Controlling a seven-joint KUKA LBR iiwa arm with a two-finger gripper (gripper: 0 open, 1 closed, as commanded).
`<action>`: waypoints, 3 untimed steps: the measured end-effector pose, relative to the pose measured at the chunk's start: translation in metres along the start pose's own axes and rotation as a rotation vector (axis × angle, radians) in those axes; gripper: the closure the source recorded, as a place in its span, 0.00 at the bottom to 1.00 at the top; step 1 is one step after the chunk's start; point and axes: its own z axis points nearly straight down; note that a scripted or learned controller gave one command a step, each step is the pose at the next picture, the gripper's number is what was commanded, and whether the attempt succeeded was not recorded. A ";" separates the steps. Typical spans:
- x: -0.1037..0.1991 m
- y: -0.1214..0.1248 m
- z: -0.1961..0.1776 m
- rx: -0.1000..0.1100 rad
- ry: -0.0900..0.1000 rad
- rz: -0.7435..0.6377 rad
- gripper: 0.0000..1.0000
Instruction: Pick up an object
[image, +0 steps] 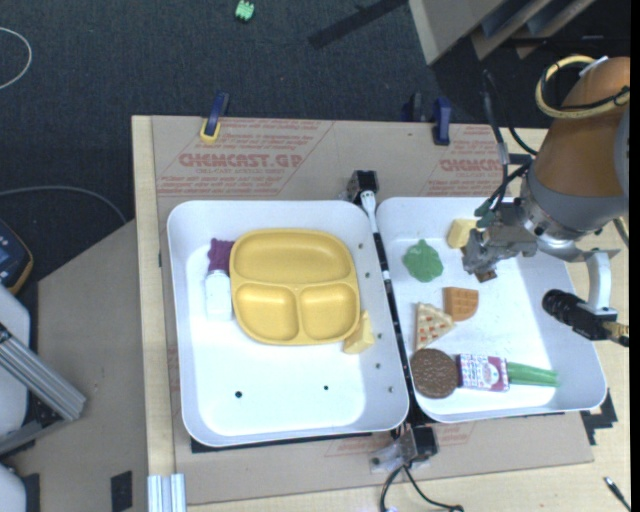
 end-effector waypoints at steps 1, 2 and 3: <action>0.028 0.039 -0.005 -0.002 0.000 0.000 1.00; 0.059 0.080 0.005 -0.001 0.000 0.001 1.00; 0.099 0.112 -0.007 -0.002 0.002 -0.001 1.00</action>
